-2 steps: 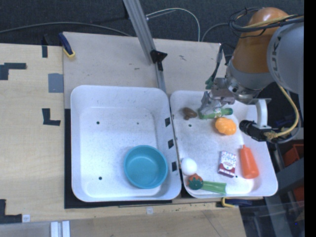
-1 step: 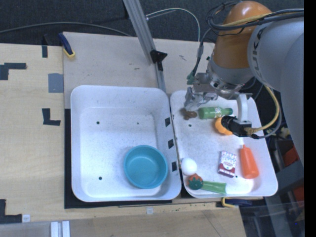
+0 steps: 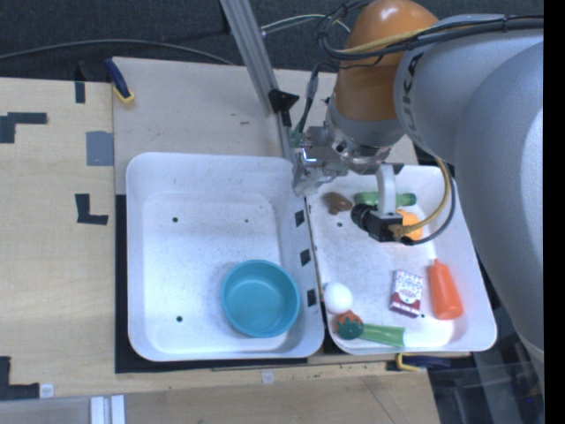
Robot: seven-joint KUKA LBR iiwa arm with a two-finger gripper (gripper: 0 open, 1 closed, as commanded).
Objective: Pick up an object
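Though bowl (image 3: 259,299) near rim, left bin (image 3: 203,219) roomy.

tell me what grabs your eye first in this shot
The big grey arm with its orange band looms over the upper right, reaching down toward the back of the right bin. The blue bowl sits alone in the left bin, near its front right corner. The right bin holds a scatter of small things, among them a white ball, a red and white box and an orange piece.
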